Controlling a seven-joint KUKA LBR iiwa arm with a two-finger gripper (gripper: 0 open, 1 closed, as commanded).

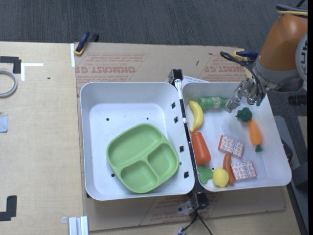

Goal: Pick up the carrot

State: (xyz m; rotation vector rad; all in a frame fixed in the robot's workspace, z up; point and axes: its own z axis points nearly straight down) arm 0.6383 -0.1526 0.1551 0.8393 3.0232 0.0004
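Carrot [255,132] lies free just below the broccoli [244,114]; gripper [244,96], just above the broccoli, holds nothing, jaw gap unclear; descend past it, straddling the carrot's width.

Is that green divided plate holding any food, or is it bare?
Bare. The green three-compartment plastic plate in the left white bin shows only plain green sections.

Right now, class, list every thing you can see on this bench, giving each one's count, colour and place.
Bins: 2, white, side by side on the bench.
Divided plate: 1, light green, left bin.
Carrot: 1, orange, right bin, far right.
Banana: 1, yellow, right bin, top left.
Green bottle-like toy: 1, right bin, top.
Red-orange pepper-like toy: 1, right bin, left side.
Lemon: 1, yellow, right bin, bottom.
Patterned packets: 2, red and white, right bin.
Gripper: 1, metal, above right bin's top.
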